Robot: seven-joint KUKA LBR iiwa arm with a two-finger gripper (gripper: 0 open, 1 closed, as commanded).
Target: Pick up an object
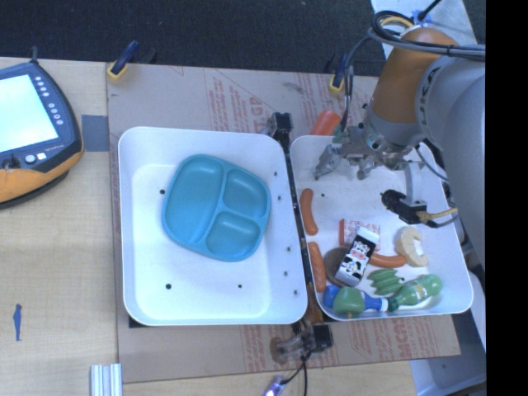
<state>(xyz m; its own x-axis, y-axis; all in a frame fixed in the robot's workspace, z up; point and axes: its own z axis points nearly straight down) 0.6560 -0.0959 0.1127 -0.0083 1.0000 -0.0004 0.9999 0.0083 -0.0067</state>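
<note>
- Over the far end of the right bin: gripper low above bare white floor, fingers spread apart, nothing between them
- Near end of that bin — crowded with a cow-patterned carton, green toy bottle, green pepper, bagel half
- Along the bin's left wall: two sausages, end to end, well apart from the gripper
- Left bin: holds a blue divided plate, lying flat
- Far left, on the bench: tablet-like pendant with orange casing
</note>
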